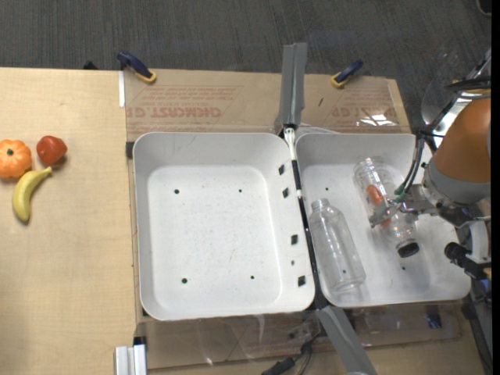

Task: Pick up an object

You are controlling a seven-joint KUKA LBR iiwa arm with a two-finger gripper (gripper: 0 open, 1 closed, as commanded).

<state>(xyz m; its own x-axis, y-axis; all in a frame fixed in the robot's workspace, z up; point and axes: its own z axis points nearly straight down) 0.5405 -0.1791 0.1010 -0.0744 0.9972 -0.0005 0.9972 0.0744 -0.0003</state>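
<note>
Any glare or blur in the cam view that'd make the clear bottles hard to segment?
Camera view: lighting even and soft, shadows faint; the clear bottle lying in the right bin has low contrast against the white floor, with mild highlights; the second bottle by the end effector is partly covered and its outline is muddled; focus looks sharp across the bench.

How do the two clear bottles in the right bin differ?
The near bottle lies apart from the gripper; the far bottle lies right at it. The near one looks plain clear; the far one shows an orange bit inside. The far one has a dark cap end. Both lie flat in the right bin.
</note>
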